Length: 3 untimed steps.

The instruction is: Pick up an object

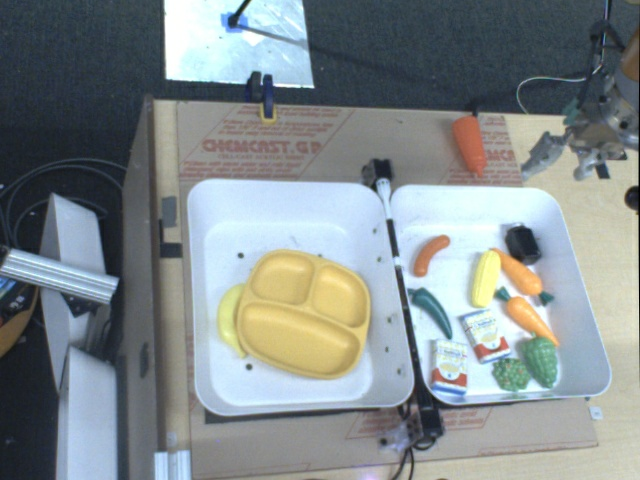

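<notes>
Gripper parked above the toy bin

Two-finger gripper (572, 155) hovers upper right, apparently spread and empty, outside the right-hand white bin (571, 230), leaving the orange plastic carrot (530, 316) at lower right reachable.

My one fixed cam sits above the bench (300, 133), angled down, wide enough for both white bins (215, 228); arm enters from right.
</notes>
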Motion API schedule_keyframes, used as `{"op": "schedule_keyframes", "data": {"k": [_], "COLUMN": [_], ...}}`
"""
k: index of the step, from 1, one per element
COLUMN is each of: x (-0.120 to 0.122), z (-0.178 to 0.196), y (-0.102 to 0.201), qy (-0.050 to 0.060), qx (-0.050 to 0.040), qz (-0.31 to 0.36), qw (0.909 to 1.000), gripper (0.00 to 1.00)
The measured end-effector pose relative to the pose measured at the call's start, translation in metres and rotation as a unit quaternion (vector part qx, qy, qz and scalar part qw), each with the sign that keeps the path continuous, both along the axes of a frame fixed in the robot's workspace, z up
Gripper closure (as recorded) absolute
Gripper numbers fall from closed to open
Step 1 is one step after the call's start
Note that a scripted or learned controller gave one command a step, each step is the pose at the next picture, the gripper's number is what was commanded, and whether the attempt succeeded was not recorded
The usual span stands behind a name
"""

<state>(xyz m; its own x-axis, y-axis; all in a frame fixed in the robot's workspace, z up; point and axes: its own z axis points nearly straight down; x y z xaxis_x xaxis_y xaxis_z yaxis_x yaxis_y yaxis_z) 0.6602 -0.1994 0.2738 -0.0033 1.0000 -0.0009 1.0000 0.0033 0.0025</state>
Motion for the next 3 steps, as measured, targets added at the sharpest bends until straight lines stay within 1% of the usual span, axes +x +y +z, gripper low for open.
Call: {"op": "schedule_keyframes", "data": {"k": [1,2,3], "x": [-0.031,-0.033,-0.075], "z": [-0.092,-0.17,-0.178], "y": [-0.007,-0.008,0.056], "qy": [0.001,-0.007,-0.015], "qx": [0.0003,-0.002,-0.0068], "qz": [-0.001,0.0,0.0], "qw": [1.0,1.0,0.9999], "gripper": [0.0,0.0,0.0]}}
